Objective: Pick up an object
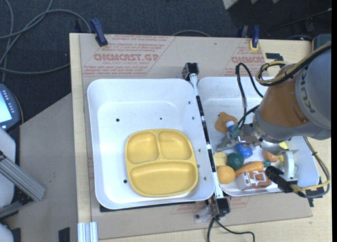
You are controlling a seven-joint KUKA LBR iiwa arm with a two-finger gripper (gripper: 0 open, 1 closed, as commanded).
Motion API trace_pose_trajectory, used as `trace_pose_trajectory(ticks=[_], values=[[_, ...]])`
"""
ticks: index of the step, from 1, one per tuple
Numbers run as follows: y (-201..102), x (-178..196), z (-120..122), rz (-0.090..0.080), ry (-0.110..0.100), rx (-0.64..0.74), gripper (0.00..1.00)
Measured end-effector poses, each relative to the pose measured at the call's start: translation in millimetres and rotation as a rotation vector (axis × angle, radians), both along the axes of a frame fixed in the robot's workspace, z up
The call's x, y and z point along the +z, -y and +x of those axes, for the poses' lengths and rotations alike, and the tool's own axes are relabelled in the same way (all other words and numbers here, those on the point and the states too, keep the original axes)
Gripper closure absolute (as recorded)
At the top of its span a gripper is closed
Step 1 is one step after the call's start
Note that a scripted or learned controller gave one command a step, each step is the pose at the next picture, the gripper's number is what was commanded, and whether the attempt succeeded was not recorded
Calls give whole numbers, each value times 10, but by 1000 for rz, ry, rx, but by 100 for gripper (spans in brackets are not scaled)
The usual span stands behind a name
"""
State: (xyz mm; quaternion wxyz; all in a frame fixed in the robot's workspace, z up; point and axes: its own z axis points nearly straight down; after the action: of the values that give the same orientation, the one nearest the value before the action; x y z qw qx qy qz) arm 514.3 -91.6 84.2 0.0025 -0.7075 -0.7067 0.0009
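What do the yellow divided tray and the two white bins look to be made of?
The yellow tray looks like moulded plastic with a smooth, semi-matte finish: its colour is even, its edges rounded, and its three compartments are formed in one piece. The left bin and right bin look like thin formed plastic, white and slightly glossy, with rolled rims; painted metal cannot be ruled out.

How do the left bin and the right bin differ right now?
The left bin holds a single yellow divided tray, while the right bin holds a cluster of small toys. The arm reaches over the right bin, and the left bin has nothing above it. More bare floor shows in the left bin than in the right bin. Both are shallow, white, and sit side by side.
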Motion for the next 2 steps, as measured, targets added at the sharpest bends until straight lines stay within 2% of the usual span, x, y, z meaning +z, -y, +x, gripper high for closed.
trace_pose_trajectory(ticks=[1, 2], values=[[27, 7, 628, -4, 11, 4, 0], [266, 5, 927, -4, 9, 2, 0]])
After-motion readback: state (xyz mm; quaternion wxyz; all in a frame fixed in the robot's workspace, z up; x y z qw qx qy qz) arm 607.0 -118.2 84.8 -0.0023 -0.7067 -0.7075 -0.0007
